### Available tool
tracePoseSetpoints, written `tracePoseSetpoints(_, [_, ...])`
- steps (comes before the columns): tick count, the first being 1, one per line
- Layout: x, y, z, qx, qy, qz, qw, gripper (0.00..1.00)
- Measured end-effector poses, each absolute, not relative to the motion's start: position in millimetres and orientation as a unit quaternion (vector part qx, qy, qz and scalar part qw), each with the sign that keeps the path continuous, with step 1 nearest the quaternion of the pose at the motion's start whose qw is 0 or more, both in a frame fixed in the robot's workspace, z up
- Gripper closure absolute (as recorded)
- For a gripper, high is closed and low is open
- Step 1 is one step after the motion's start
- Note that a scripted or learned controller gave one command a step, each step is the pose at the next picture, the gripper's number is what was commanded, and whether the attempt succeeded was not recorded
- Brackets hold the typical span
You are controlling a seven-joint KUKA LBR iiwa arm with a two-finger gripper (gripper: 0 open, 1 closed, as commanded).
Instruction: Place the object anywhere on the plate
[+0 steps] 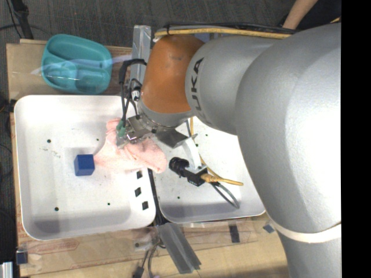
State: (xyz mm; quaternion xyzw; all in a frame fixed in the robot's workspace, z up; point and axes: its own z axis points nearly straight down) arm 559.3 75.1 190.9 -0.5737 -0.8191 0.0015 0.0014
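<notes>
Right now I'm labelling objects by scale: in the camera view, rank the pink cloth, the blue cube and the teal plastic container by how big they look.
1. Teal plastic container
2. Pink cloth, partly hidden under the arm, so unsure against the container
3. Blue cube, clearly smallest

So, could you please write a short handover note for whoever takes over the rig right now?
Gripper: low over the right edge of the left bin, on or just above the pink cloth. I cannot tell from this view how the jaws stand, or whether anything is held.
Blue cube: loose on the left bin's floor, left of the cloth, apart from the gripper.
Teal container: outside the bins, beyond the left bin's far edge.
Done: nothing visibly placed.
Left: I see no clear plate here, so confirm the target, then pick and place the object.
</notes>
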Motion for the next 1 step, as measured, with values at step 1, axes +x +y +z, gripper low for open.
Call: tracePoseSetpoints(1, [571.5,173.6,136.6,-0.601,-0.799,0.0014,0.001,1.00])
